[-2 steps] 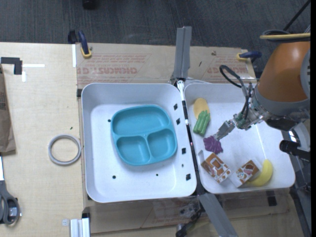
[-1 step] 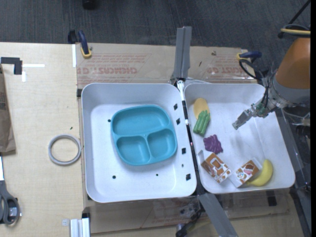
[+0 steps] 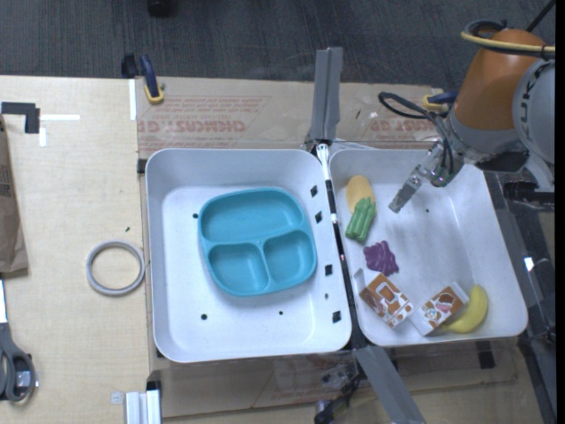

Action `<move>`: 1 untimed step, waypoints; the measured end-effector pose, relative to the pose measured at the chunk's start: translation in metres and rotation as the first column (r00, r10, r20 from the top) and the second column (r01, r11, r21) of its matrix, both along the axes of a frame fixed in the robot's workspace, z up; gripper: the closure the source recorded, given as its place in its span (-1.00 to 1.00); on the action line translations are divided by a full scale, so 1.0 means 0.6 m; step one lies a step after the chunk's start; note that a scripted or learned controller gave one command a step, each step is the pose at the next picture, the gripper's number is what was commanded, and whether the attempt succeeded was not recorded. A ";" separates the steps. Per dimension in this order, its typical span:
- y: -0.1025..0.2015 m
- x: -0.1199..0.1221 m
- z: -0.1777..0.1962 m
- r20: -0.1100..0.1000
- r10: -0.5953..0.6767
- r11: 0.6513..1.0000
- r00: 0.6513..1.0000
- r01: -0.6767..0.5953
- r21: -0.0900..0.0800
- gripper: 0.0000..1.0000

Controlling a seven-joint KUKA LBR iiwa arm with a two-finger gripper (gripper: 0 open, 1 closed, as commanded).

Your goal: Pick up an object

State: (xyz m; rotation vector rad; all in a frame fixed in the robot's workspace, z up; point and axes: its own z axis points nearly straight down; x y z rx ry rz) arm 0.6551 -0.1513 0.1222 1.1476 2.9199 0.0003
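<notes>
Right bin (image 3: 494, 263) under the arm (image 3: 494, 82); left bin (image 3: 168, 263) bearing a blue divided tray (image 3: 257, 241). Gripper (image 3: 402, 197) poised above the right bin's upper part, nothing seen in it. Below: yellow piece (image 3: 357, 188) touching green piece (image 3: 360, 220), purple cluster (image 3: 380, 256), two cartons (image 3: 386, 298) (image 3: 441, 306), banana (image 3: 471, 311).

A roll of tape (image 3: 116, 267) lies flat on the wooden bench (image 3: 71, 193), near its left edge. Scissors (image 3: 13, 369) rest at the bench's lower left corner, and a brown paper bag (image 3: 11, 206) hangs over the left edge. A blue-and-yellow clamp (image 3: 150, 78) sits at the far edge, beside a printed cardboard sheet (image 3: 221, 117).
</notes>
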 end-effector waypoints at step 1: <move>0.077 -0.127 -0.051 -0.004 0.108 0.994 0.994 -0.108 0.002 -1.00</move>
